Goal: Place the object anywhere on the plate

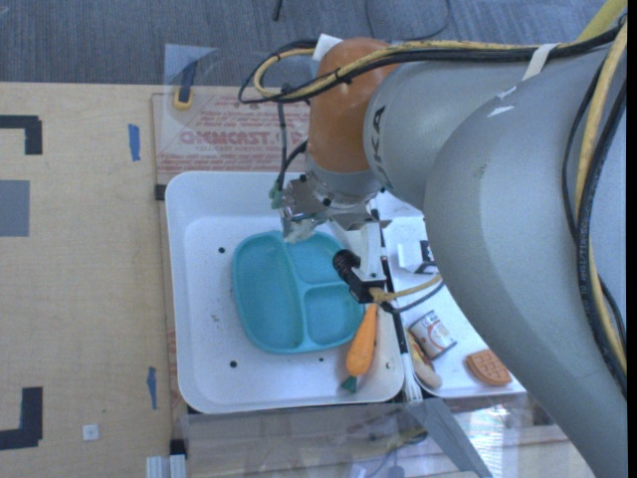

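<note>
Claw [297,225] hangs low over the far rim of the teal plate [274,297]. Can't tell if claw is spread or pressed together, or if anything's in it; wrist blocks the view.

Plate sits right below claw & runs toward cam from it. It lies flat w/ 3 compartments in the white bin [199,267] that claw is over.

Carrot [362,342], orange w/ a green stub end, is down-right of claw, by the plate's near-right corner. It's off the plate, on the bin floor. Its orange end is just beside the plate rim; touching or not, can't tell. Green end points away from claw.

Further right of claw, the 2nd bin [453,312] holds a small can [432,333], a pale lump [427,374] near the can, & an orange-brown ridged biscuit [487,367] furthest from claw.

Well left of claw is wood bench [80,267] w/ bits of blue tape [133,142].
</note>
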Tool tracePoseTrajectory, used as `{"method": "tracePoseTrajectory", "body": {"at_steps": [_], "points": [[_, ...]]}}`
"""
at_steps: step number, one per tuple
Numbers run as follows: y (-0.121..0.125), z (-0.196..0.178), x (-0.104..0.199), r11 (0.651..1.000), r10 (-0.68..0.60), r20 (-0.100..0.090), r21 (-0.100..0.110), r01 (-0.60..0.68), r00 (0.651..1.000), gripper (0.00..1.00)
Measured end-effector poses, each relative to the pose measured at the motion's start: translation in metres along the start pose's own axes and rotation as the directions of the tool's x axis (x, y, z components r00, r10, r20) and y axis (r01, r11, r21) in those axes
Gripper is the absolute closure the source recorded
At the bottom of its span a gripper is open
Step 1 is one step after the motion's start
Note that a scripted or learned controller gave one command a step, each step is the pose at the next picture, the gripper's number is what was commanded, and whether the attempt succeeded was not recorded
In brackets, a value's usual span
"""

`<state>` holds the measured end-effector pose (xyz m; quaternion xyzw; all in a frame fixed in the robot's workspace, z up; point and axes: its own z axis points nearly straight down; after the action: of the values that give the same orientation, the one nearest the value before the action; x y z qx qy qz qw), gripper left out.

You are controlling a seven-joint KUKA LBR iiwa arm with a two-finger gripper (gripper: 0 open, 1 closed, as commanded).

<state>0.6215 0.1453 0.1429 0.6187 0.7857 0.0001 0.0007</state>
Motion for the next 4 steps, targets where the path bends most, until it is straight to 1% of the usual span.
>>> {"method": "tracePoseTrajectory", "body": {"at_steps": [1,2,3,4], "points": [[0.037,-0.013,0.056,0.998,0.062,0.0,0.0,-0.062,0.998,1.0],[-0.049,-0.009,0.03,0.99,0.143,-0.001,0.003,-0.143,0.99,1.0],[-0.049,-0.009,0.03,0.99,0.144,-0.001,0.003,-0.144,0.99,0.0],[-0.019,-0.072,0.03,1.0,-0.014,0.0,-0.001,0.014,1.0,0.0]]}}
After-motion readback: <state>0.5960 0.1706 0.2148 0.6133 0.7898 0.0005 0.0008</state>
